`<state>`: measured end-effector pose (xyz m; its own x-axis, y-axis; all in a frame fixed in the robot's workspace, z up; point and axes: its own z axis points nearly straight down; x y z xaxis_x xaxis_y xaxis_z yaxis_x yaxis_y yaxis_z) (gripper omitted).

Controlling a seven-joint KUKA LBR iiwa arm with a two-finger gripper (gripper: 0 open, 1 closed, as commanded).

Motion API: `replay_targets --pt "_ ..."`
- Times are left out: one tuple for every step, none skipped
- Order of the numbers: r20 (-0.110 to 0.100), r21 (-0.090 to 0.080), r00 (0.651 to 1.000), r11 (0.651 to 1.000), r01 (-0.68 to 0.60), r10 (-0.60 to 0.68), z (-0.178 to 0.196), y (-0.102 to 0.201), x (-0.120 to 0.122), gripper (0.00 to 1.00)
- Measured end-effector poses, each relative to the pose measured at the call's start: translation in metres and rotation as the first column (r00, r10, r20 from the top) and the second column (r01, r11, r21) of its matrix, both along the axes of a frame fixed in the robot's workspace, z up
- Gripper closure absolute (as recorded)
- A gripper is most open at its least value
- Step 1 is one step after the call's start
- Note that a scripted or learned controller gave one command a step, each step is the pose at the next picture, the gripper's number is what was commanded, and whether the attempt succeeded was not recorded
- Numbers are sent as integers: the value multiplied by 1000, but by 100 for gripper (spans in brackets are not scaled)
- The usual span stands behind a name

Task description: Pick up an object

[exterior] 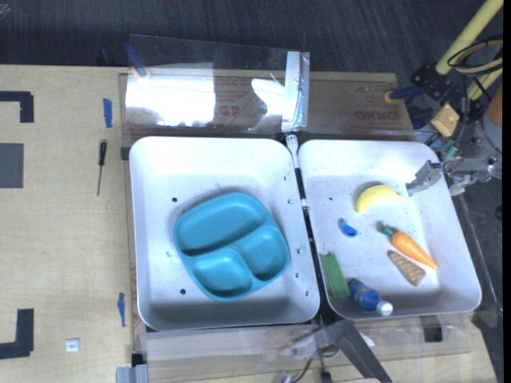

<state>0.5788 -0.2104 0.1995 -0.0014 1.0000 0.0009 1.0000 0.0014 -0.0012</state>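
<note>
L bin point(152, 166) — white, shallow, glossy plastic w/ rounded corners. Holds one blue divided tray point(231, 244), three compartments, smooth moulded plastic, lying skewed near bin centre. No other loose item seen in it.

R bin point(319, 166) — same make, touching L bin along the shared middle wall. Contents, L to R: green flat bar point(334, 275) near the front-left corner, long axis running front-to-back; small blue cap-like bit point(348, 229) just behind it; blue bottle w/ white cap point(370, 298) along the front wall; yellow rounded item point(376, 197), lemon-ish, smooth, in the back half; carrot point(409, 246), orange w/ green top, tapered, long axis diagonal toward the front-right corner; tan textured oblong point(406, 268) just beside carrot, roughly parallel.

Gripper point(425, 177) sits over R bin's back-right corner, arm entering from the right edge. Finger state: can't tell — metal parts too small/cluttered.

Key relation: yellow item is nearest candidate, lying just left of gripper and slightly toward front. Judgement: short leftward shift + descent would reach it; round shape may roll under pinch. Carrot next option, grip across its narrow axis.
</note>
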Motion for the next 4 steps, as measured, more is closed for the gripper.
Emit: replay_targets --pt "14 -3 997 997 -72 72 -99 7 -37 0" --pt "6 -1 998 998 62 -62 -113 26 -63 0" --pt "6 -2 999 999 48 -48 -112 57 -82 0" --pt "12 -3 999 999 50 -50 -101 56 -80 100"
